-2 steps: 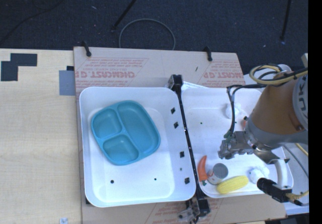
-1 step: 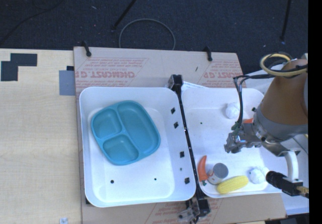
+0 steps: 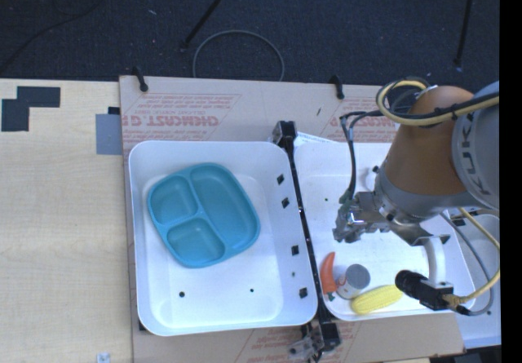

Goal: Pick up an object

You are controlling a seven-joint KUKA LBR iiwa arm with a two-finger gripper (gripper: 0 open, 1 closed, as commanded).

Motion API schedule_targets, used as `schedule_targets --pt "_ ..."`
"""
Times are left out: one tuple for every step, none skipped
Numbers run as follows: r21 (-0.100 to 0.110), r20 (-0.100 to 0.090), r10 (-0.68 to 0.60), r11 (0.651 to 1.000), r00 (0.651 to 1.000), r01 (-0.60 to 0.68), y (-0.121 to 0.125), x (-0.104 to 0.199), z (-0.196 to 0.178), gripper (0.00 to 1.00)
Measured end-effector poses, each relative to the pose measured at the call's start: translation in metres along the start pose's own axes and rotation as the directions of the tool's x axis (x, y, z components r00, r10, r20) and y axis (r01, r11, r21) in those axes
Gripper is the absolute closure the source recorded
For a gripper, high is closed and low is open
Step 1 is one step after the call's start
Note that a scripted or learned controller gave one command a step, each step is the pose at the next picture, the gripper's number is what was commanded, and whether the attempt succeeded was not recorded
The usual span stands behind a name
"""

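hovering in right bin point(image 3: 457, 190) | gripper point(image 3: 351, 227) grip state unclear | corn cob point(image 3: 375, 298), carrot point(image 3: 328, 272) at 6 o'clock, ungrabbed

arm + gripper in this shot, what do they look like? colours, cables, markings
The arm is grey with a broad orange band above the wrist and part of dark lettering on the grey shell. A yellow-and-black cable loops over the top of the band, and a thin black cable runs down its left side. The gripper is a small cluster of bare grey metal below a grey wrist collar.
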State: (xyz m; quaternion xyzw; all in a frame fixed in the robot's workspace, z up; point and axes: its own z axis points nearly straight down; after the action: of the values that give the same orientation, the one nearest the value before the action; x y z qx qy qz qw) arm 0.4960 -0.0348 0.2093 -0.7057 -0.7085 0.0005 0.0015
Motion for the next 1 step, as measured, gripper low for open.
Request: schedule_targets --pt "0.000 -0.001 -0.002 1.000 1.000 0.002 -0.0054 0.0587 -0.0064 1.00"
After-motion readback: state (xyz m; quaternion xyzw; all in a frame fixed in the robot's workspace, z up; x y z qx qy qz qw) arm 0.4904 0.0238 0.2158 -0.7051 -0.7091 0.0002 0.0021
